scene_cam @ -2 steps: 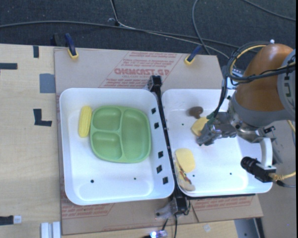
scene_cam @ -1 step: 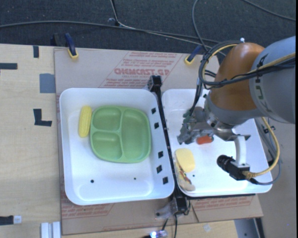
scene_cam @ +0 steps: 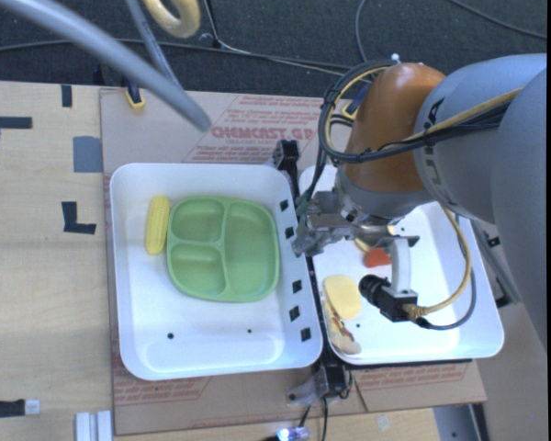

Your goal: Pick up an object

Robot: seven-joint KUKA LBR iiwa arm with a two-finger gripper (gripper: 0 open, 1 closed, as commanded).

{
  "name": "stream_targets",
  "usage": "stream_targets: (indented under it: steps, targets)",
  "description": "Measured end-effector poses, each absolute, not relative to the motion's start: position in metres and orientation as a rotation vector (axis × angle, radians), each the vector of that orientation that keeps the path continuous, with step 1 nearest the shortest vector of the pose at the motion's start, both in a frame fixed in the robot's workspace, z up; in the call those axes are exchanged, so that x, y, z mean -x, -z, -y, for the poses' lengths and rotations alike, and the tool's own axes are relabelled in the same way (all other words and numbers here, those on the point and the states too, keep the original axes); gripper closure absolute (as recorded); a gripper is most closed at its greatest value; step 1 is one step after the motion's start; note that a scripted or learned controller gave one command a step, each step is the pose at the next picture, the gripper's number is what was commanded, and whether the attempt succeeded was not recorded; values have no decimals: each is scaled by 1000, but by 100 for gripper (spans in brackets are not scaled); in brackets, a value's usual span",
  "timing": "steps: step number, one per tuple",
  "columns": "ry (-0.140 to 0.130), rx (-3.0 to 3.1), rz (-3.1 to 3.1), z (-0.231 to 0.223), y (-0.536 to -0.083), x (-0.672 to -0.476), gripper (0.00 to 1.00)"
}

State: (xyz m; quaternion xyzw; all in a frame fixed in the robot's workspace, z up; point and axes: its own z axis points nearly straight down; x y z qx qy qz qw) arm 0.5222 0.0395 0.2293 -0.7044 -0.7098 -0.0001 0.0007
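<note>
Camera view: two white bins sit side by side on the bench. The left bin (scene_cam: 129,274) carries a green divided plate (scene_cam: 224,248) near its middle, with a yellow corn cob (scene_cam: 156,224) touching or just beside the plate's left rim. The right bin (scene_cam: 468,338) carries a pale yellow piece (scene_cam: 342,297) near its left wall, a brownish-and-white item (scene_cam: 342,336) toward its front-left corner, and a small orange-red piece (scene_cam: 376,257) near its centre, partly covered by the arm. The gripper (scene_cam: 317,232) hangs low over the wall shared by the two bins, under the orange band (scene_cam: 390,122); whether it is spread or pressed together cannot be told, as the wrist hides it. Nothing shows between its tips. Risks, as judgement: descending here, the tool may strike the dividing wall rather than any object; the flat plate offers little to pinch; the small pieces lie close to the wall, so a grasp may nudge them away or close on nothing.
</note>
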Motion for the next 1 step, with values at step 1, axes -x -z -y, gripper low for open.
stream_targets:
  steps: [1]
  targets:
    - [-1,2213,2228,-95,-234,-528,100]
